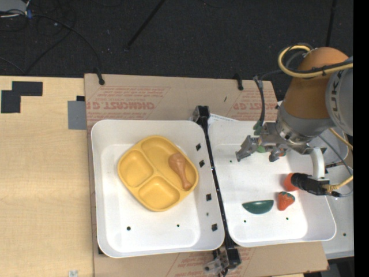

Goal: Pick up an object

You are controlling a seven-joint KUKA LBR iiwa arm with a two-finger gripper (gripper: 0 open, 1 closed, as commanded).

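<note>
End effector (260, 147), grip state indiscernible, hovers at twelve o'clock over the right bin (323, 227); green bowl (258, 206) and strawberry (285, 200) lie loose for picking.

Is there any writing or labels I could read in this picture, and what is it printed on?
"CHEMCRAT C.G": my best reading of faint red, upside-down print on the cardboard sheet behind the left bin; uncertain.
"KU": black letters on the arm, cut off at the edge.
More red print on the cardboard near the bottom: too blurred to read.
</note>
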